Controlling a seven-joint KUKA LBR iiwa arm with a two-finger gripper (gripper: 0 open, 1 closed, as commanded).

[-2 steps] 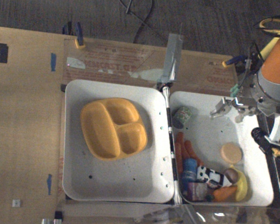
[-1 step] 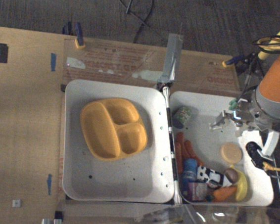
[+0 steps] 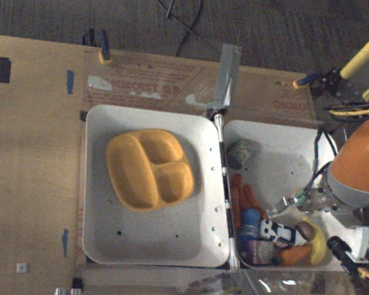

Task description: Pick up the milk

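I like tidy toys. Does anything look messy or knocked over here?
A bit. The toy food in the right bin is heaped in its near corner, with the cow-patterned milk lying on its side. The yellow plate sits neatly.

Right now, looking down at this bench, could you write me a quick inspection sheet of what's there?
Surface: wooden bench bearing two white bins, left bin and right bin, side by side.
Job's things: milk, a black-and-white patterned carton, lying in the right bin's lower part among other toys.
Clutter: yellow divided plate in the left bin; in the right bin a greenish can, red chillies, blue bottle, banana, carrot.
Grippers: gripper low over the right bin, above the milk; jaws too unclear to judge.
Cables: black cables on the floor; more by the arm.
Surroundings: dark floor, blue tape marks on the bench.
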